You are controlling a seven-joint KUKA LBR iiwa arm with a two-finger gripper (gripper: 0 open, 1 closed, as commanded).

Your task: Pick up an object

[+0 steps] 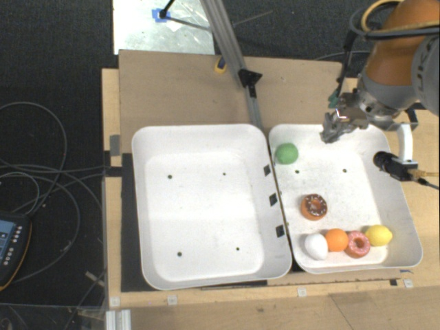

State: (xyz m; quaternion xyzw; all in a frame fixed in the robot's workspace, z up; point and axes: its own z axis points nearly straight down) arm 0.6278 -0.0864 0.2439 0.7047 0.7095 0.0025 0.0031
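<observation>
Tool [333,130] hovers over the right bin's [402,205] far edge (finger state: I cannot tell), carrying nothing visible. Green ball [287,153] lies nearby, ungrasped; picking is yet to be done.

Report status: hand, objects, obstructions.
Hand over right bin's far edge, nothing seen in it. Green ball nearest; brown donut mid-bin. Nothing between hand and ball.
</observation>
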